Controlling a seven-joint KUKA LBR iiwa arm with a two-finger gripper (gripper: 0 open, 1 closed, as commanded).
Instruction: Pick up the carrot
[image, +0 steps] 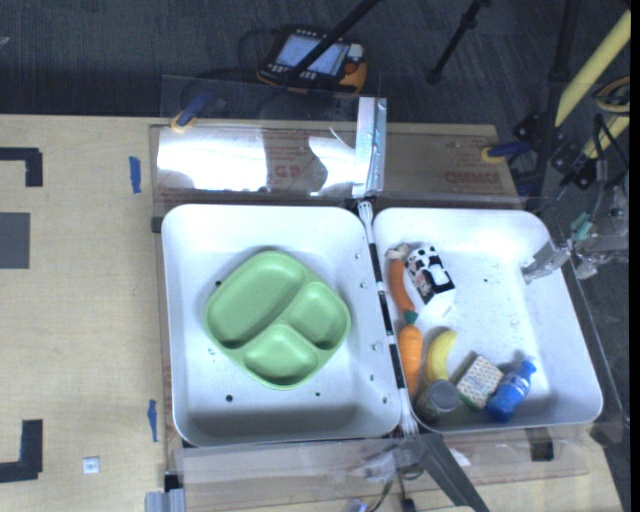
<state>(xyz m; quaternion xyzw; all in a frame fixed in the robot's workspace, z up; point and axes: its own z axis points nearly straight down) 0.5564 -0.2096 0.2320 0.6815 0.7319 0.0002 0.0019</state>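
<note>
Carrot (410, 358) lies along right bin's (500, 232) left wall, beside a lemon (440, 354); claw (560, 255) state indiscernible.

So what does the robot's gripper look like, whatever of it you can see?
At the right bin's far right rim, the gripper is pale grey metal with a blocky, angular shape. Thin cables and a translucent-looking frame sit behind it. It is too small and blurred to make out any markings.

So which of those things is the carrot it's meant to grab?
Look in the right-hand white bin, along its left wall. The carrot lies there lengthwise, beside the yellow banana. It is the plain orange tapered piece, just below a thinner orange-red sausage shape.
</note>
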